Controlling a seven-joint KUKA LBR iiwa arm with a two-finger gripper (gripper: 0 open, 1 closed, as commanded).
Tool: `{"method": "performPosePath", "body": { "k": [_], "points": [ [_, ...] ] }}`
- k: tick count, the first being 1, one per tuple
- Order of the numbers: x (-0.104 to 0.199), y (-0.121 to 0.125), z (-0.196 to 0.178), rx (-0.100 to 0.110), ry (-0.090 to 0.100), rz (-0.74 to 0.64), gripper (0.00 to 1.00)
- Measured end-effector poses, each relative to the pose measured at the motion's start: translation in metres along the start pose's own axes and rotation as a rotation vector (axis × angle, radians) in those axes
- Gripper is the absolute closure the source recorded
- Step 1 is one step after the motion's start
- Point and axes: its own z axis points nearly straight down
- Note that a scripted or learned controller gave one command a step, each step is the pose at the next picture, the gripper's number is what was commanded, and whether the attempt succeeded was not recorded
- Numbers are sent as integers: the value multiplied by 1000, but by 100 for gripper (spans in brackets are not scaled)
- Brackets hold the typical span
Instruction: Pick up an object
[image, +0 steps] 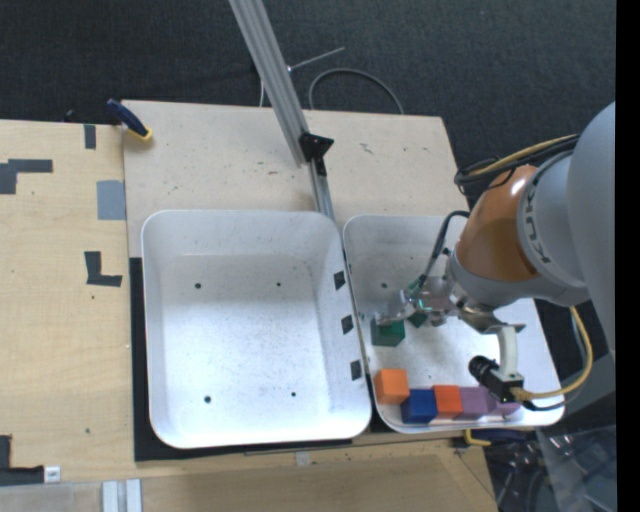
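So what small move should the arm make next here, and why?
Probably a short descent onto the green block: the gripper sits right beside it in the right bin, while the orange block and blue block lie farther off along the near wall.

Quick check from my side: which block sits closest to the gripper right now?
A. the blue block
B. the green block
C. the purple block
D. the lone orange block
B: the green block lies right beside the gripper in the right bin, while the other blocks lie along that bin's near edge.
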Motion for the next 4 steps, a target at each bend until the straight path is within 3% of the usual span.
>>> {"method": "performPosePath", "body": {
  "k": [4],
  "points": [
    [0,0,0,-1,1,0,0]
  ]
}}
